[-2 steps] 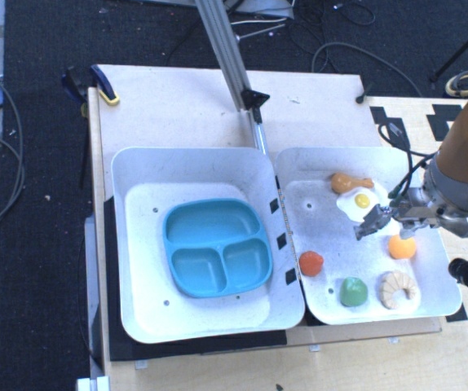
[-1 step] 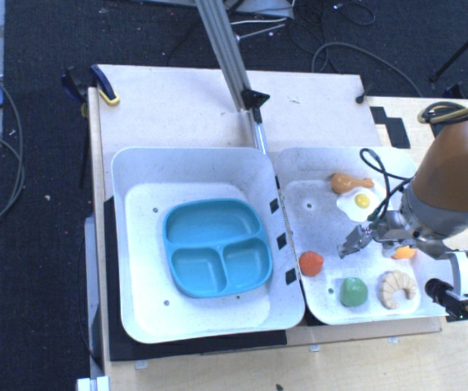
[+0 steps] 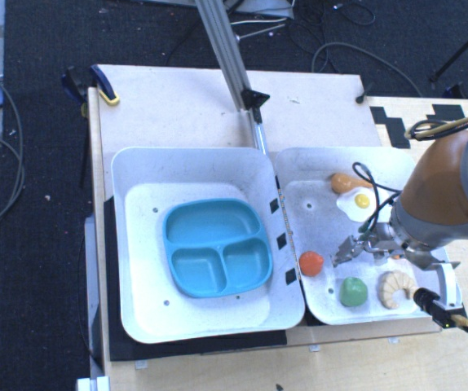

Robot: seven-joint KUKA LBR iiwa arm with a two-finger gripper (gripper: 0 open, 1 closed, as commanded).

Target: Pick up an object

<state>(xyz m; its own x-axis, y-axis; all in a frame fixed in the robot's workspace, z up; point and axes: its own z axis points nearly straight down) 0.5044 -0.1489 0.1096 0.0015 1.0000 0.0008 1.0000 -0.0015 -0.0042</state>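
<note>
The gripper [image 3: 350, 251] is hovering open, gripping nothing, just above the green ball [image 3: 353, 291]. Nothing's getting lifted yet, so the whole pick is still waiting.

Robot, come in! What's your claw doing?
Claw open, low in right bin. Holding nothing. Red ball just left, green ball just below. Path clear.
</note>
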